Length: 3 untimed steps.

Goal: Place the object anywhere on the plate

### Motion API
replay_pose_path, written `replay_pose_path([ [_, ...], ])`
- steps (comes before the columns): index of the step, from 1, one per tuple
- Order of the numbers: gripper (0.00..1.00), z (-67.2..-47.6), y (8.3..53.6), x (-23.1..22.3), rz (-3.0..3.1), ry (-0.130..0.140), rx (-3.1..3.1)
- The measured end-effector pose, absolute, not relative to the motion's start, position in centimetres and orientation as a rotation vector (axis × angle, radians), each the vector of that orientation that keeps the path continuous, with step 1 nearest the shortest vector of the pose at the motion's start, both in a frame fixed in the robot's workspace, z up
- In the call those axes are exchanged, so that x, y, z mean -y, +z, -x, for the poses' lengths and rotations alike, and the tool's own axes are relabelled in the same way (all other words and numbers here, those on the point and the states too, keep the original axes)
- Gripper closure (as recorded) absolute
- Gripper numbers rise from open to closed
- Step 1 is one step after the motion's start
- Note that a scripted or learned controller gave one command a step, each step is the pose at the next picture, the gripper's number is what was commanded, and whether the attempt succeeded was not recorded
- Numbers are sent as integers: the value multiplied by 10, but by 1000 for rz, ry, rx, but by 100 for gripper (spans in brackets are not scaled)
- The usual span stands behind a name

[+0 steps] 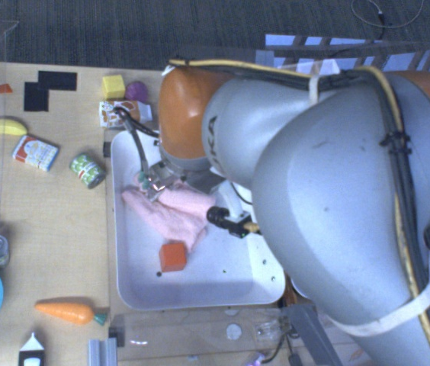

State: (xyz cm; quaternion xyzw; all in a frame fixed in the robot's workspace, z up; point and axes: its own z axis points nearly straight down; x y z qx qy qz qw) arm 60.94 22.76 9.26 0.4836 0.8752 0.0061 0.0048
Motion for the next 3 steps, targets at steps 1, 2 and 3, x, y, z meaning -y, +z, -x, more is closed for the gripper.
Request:
replay_pose_path([
  [1,100,-642,152,-185,-1766,8,-2593],
  [2,100,-669,193,-154,-2030,8,-2391],
  [3,100,-669,185,-82,-2118,2,-2318],
])
